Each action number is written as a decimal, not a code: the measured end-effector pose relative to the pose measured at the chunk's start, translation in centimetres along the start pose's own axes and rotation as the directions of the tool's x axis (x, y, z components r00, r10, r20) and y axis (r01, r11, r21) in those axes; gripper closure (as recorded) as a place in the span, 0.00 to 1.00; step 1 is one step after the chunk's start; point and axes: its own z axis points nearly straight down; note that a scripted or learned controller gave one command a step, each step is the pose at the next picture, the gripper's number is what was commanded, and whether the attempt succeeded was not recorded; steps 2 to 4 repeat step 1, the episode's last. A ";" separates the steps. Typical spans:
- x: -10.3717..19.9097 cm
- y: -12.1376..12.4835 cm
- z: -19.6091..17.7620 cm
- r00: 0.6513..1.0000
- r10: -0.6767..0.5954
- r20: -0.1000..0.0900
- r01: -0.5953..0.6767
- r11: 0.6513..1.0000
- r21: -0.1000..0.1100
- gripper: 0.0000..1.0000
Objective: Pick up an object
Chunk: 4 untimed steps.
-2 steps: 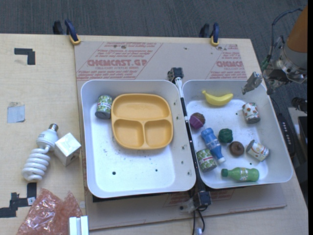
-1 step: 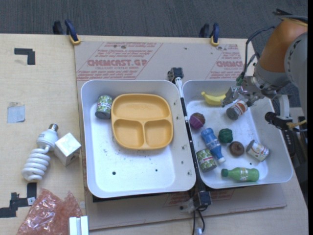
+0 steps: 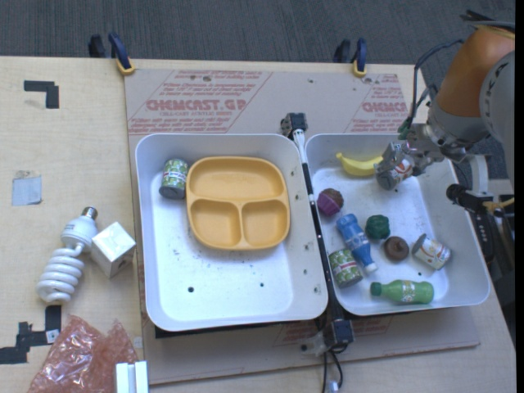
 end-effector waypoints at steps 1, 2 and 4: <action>4.9 -1.3 -11.4 1.000 0.001 -0.002 -0.001 1.000 0.003 1.00; 4.9 -1.3 -11.4 1.000 0.001 -0.002 -0.001 1.000 0.003 1.00; 4.9 -1.3 -11.4 1.000 0.001 -0.002 -0.001 1.000 0.003 1.00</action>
